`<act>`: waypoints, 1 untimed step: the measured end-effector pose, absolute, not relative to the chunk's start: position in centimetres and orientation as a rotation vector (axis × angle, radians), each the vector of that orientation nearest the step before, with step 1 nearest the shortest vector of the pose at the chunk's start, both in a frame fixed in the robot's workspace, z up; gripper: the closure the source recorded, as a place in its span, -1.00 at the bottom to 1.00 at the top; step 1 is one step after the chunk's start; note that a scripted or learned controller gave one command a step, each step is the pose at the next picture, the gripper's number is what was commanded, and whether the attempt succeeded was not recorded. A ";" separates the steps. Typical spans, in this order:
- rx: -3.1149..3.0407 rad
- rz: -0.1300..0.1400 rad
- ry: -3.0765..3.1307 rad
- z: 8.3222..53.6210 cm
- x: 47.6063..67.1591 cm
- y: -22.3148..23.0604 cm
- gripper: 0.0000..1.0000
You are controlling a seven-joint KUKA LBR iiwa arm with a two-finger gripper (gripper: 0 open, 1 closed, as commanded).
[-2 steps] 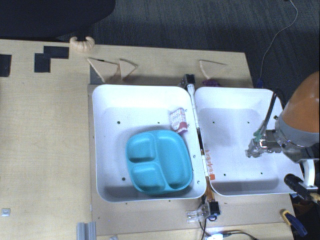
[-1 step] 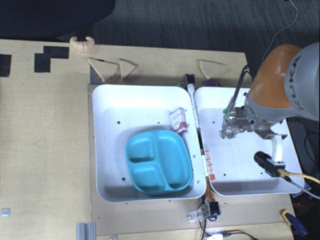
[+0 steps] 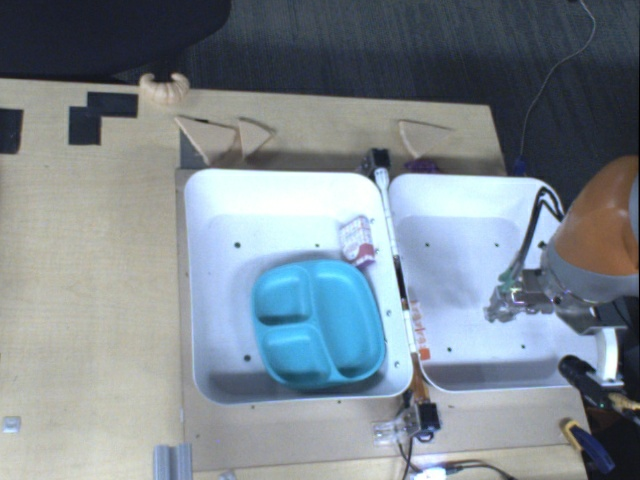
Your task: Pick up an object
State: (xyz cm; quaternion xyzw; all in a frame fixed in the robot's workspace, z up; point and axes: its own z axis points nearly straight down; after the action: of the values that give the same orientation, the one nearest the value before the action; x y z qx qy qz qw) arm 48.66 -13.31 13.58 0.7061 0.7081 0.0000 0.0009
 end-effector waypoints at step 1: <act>2.214 0.005 2.226 18.5 48.8 -5.5 1.00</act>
State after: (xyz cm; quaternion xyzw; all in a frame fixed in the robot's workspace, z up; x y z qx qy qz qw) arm 48.78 -5.51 18.48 0.7053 0.7090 0.0017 0.0008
